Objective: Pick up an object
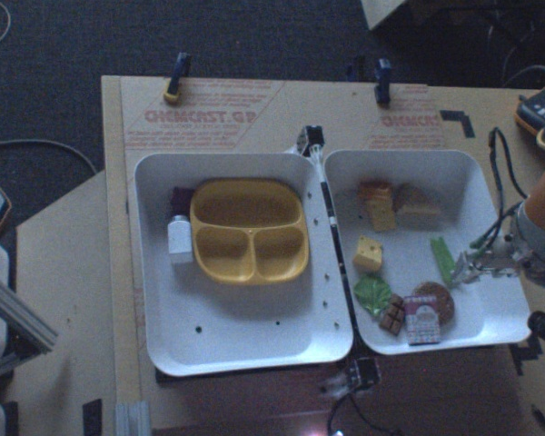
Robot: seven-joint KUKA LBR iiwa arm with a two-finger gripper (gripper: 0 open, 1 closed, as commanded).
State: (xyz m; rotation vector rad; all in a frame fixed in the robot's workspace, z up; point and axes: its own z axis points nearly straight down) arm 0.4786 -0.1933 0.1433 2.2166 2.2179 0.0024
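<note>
The right bin (468, 166) holds several toy foods. Among them are a yellow cheese wedge (368, 254), a green leaf (373, 292), a chocolate piece (392, 315), a brown cookie (433, 300) with a pink packet (422, 325) over it, a green stick (443, 260), and bread pieces (416, 205). My gripper (466, 262) hangs over the right side of this bin, just right of the green stick. It is open with nothing between its fingers.
In the left bin (163, 325) lie a yellow divided plate (250, 230), a small white bottle (180, 239) and a dark purple item (181, 198). A raised rim (331, 234) splits the two bins. Clamps (176, 77) and cables (500, 166) line the bench's edges.
</note>
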